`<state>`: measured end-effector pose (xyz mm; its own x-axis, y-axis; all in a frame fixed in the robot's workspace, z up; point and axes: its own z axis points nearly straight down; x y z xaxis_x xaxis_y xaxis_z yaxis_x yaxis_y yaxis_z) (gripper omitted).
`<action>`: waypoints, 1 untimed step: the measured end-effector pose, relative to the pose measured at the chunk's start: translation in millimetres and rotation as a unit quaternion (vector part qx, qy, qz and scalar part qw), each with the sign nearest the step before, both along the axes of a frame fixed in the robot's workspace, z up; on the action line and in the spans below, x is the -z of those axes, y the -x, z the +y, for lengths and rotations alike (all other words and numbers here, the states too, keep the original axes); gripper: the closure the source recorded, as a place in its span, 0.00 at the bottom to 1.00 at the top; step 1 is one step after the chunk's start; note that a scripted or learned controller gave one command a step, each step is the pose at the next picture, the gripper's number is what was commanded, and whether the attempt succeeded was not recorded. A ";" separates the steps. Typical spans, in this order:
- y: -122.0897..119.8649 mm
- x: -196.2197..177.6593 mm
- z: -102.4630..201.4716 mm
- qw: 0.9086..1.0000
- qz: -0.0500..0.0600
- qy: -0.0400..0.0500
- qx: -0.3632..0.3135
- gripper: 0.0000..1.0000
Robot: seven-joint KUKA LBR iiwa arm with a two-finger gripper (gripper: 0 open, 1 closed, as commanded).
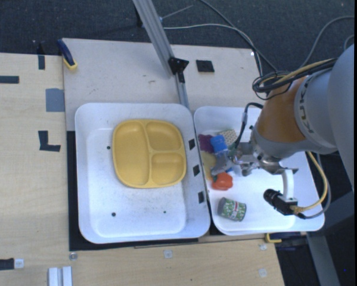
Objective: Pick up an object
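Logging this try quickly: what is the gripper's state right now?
Gripper: cannot be told; it sits low among the small objects in the right bin.

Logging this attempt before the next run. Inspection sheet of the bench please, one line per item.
Surface: two white bins side by side, left bin, right bin, on a pale bench.
Job's things: small pile in the right bin: orange piece, green can, purple piece, blue piece.
Clutter: yellow divided plate in the left bin.
Grippers: gripper low over the pile; fingers hidden.
Cables: black and yellow cables along the arm; thin black ones across the dark floor.
Surroundings: grey pole, blue clamp.
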<state>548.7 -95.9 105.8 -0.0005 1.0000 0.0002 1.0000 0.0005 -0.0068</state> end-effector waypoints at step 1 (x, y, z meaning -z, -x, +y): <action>-0.7 19.9 -0.5 1.000 -0.004 0.001 0.000 0.00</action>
<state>549.3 -96.4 85.9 -0.0006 1.0000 -0.0016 1.0000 0.0006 0.0004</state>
